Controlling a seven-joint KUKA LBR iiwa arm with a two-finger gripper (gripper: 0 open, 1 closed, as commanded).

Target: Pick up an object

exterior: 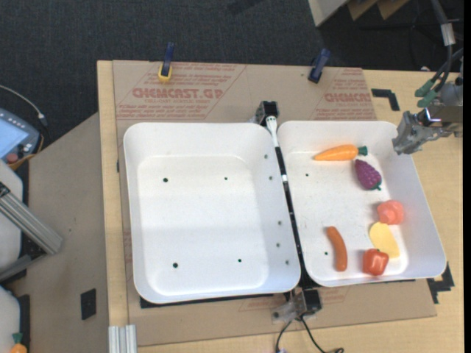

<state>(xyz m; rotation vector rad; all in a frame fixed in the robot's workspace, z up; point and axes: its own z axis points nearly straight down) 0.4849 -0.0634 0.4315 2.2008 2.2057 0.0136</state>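
Carrot [335,153] near right bin [313,197] far edge, eggplant [367,174] beside it, sausage [338,248], red pepper [374,262] near front edge, gripper [407,140] over far right corner, holding nothing seen.

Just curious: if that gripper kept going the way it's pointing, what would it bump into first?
Probably the right bin's far right rim; the gripper points down-left there. Beyond it lies the purple eggplant. Depth is unclear.

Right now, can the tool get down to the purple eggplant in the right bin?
Probably yes. The tool sits at the right bin's upper right rim, close to the purple eggplant. Nothing lies over it; the carrot sits just beside it to the upper left and could crowd a grasp.
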